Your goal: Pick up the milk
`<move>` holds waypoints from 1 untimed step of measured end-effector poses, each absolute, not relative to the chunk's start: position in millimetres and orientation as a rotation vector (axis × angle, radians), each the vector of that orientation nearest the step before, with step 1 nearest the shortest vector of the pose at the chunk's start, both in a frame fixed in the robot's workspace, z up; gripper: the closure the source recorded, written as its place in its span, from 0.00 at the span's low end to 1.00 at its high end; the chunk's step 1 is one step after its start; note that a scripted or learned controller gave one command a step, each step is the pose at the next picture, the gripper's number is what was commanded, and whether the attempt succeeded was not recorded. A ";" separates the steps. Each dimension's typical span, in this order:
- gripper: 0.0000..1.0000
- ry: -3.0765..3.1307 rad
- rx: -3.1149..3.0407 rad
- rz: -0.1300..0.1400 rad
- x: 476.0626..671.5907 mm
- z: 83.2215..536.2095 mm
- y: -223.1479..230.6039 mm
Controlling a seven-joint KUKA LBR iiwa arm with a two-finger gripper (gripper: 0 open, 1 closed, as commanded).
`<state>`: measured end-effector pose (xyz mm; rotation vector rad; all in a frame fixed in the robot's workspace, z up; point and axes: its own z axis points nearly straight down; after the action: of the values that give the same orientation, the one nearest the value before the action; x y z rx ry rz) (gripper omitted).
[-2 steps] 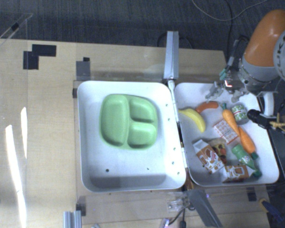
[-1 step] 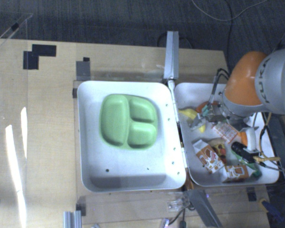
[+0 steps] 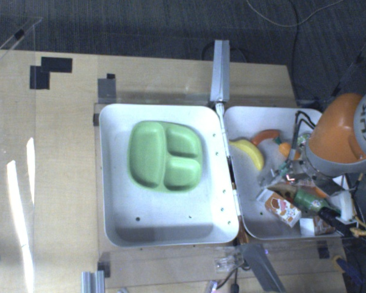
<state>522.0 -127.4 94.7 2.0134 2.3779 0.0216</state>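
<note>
The milk [image 3: 283, 209], a small brown and white carton, lies on its side near the front of the right bin [image 3: 251, 221]. My gripper [image 3: 282, 174] hangs low in that bin, just above and behind the carton, under the orange band of the arm [image 3: 337, 134]. The arm's wrist hides part of the bin's contents. I see nothing lifted off the bin floor.
A yellow banana [image 3: 250, 152] lies at the right bin's left side, with a red-orange item [image 3: 269, 136] behind it. A green bottle [image 3: 309, 200] lies right of the carton. A green divided plate [image 3: 165, 155] sits in the left bin [image 3: 171, 231].
</note>
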 end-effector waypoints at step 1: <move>0.00 2.552 1.772 0.021 497.8 95.2 -131.7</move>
<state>497.8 -131.7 95.2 1.7718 2.5515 0.0214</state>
